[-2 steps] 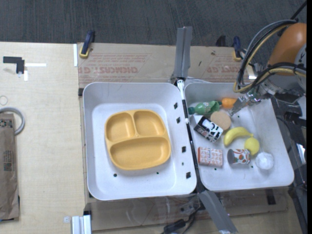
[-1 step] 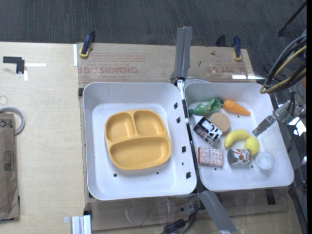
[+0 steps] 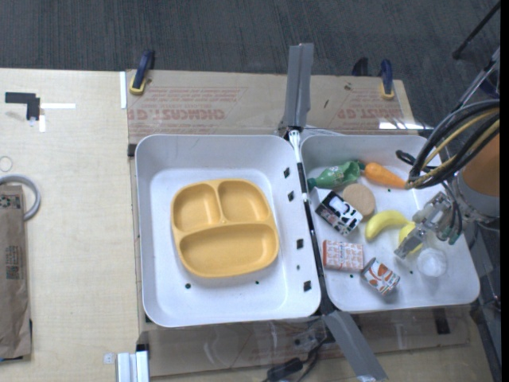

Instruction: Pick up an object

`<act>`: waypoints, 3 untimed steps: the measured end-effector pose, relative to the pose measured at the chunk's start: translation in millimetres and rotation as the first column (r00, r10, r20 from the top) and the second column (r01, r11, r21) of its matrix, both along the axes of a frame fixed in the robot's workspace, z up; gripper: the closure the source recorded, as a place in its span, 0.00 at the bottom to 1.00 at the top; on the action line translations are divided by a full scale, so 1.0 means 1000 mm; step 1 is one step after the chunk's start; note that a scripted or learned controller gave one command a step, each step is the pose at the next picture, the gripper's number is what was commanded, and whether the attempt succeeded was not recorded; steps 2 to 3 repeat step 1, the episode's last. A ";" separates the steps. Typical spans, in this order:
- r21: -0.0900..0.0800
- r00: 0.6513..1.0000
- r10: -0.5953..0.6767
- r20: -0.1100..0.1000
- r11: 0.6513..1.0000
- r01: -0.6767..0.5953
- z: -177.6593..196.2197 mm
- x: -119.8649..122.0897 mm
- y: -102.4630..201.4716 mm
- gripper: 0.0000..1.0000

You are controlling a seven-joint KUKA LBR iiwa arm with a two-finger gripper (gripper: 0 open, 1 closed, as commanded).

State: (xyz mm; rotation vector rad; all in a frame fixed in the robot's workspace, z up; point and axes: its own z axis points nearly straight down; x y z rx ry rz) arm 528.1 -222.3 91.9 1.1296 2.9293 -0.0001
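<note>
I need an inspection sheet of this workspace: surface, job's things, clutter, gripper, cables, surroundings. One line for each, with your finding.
Surface: wooden bench bearing a left bin and a right bin, side by side on cardboard.
Job's things: in the right bin, a banana, carrot, green packet, round biscuit, black-and-white toy, red patterned packet and a small can.
Clutter: a yellow divided plate in the left bin; a brown paper bag at the bench's left edge.
Gripper: gripper low over the right bin, right of the banana; finger state unclear.
Cables: black and yellow cables along the arm.
Surroundings: dark carpet; blue clamps on the cardboard.
</note>
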 end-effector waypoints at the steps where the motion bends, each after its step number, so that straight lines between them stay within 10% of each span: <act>1: -0.002 0.966 0.260 0.003 0.966 -0.260 0.001 0.056 0.013 0.00; 3: -0.002 0.966 0.260 0.003 0.966 -0.260 0.001 0.056 0.013 0.00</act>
